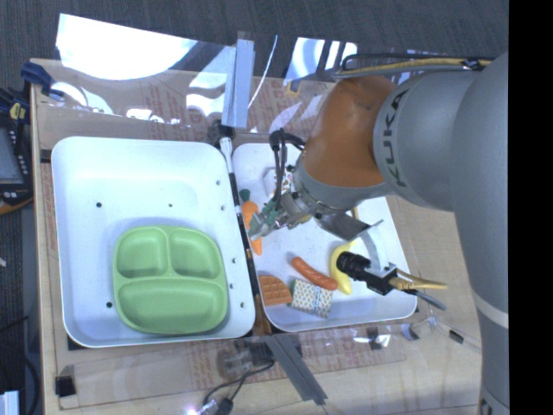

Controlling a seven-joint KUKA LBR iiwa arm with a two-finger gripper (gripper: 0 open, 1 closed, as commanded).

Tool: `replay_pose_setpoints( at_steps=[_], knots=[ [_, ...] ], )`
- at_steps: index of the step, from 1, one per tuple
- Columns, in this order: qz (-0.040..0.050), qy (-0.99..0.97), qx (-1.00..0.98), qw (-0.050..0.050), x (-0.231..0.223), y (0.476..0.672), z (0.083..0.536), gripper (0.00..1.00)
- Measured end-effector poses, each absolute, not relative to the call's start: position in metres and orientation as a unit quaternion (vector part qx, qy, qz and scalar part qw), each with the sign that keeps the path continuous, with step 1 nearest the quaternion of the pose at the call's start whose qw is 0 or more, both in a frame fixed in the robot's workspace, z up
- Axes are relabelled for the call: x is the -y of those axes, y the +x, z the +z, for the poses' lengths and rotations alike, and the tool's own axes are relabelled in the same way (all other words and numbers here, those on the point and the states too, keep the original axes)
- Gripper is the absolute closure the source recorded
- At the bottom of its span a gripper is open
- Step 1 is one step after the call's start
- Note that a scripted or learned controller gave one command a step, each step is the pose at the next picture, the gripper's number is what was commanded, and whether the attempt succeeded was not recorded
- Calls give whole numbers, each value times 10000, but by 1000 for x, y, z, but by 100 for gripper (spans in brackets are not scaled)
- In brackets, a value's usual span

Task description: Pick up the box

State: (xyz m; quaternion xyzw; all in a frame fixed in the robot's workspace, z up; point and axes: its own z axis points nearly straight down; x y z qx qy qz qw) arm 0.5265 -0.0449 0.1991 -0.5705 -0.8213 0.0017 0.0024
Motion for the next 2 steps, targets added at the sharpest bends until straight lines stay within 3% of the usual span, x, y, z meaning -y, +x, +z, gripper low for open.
replay_pose_setpoints(
  at_steps=[1,2],
  knots=[
    [10,-5137,8580,27,107,554,109,100],
    [5,-5522,8337,1,152,569,102,100]
  ],
)
